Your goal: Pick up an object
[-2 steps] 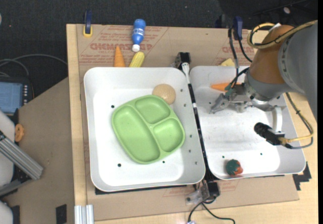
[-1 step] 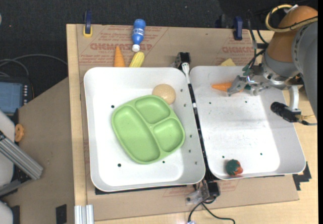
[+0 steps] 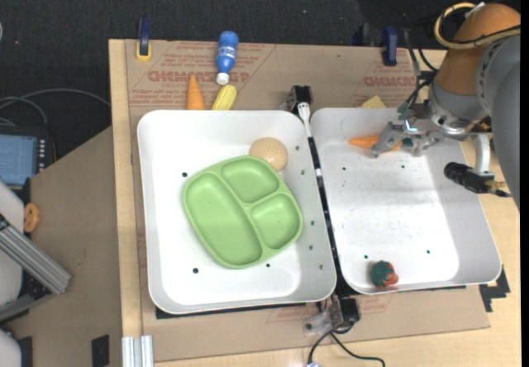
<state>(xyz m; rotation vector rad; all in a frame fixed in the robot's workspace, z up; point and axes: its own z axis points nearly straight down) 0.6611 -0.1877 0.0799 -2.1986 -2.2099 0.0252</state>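
I count two bins [image 3: 165,274], one green tray [image 3: 241,210], one carrot [image 3: 364,141] at my claw [image 3: 395,140], whose state I cannot tell, on a brown surface [image 3: 273,68]

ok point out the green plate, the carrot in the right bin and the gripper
green plate [image 3: 241,210], camera view, on its middle dividers
carrot [image 3: 362,141], camera view, mid-body
gripper [image 3: 398,139], camera view, between its fingertips

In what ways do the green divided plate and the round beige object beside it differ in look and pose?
The green divided plate is wide, flat and split into three compartments; the round beige object is much smaller and ball-like. The plate is bright green, the round object pale tan. The plate lies near the middle of the left bin, while the round object sits at the plate's far edge. Both rest in the left bin.
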